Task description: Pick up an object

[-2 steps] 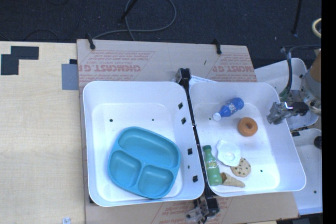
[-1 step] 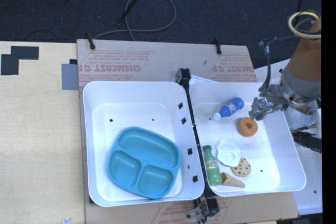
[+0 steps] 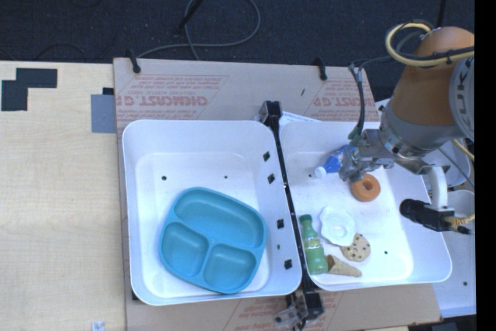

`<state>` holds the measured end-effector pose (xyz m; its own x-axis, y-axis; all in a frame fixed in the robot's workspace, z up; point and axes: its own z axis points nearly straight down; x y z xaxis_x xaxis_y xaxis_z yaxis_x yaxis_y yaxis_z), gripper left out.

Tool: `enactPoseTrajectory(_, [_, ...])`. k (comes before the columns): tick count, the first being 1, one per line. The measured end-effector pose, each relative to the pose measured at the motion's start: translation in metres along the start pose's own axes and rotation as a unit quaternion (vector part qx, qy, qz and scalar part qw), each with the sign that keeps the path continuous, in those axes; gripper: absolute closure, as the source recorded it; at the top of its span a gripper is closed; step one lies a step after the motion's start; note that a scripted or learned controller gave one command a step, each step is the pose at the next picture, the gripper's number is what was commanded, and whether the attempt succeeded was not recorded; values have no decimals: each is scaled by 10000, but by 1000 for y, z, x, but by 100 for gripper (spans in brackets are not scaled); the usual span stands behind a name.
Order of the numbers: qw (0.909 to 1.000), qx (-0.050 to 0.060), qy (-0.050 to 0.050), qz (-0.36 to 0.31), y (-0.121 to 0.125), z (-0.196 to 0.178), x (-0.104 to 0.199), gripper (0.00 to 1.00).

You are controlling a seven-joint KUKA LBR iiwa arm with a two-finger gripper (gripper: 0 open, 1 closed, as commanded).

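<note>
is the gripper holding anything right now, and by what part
It cannot be told. The gripper is low in the right bin, just above the donut and beside a blue item, but nothing shows between its tips.

The arm (image 3: 434, 89) is cut off by the right edge of the view, so its upper links cannot be seen. The gripper (image 3: 358, 163), low over the right bin (image 3: 403, 260), is too small and dark to tell how it stands. It partly covers a small blue-and-white object (image 3: 332, 164) whose kind cannot be told. The donut (image 3: 365, 187) lies just beside the gripper; whether they touch cannot be told. The lettering on the cardboard (image 3: 186, 93) is blurred.
</note>
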<state>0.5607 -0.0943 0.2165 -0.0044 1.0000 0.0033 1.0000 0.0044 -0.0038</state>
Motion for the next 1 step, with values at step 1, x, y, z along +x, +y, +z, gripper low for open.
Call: enactPoseTrajectory(1, [10000, 0, -3, 3, 2, 9, 50, 100])
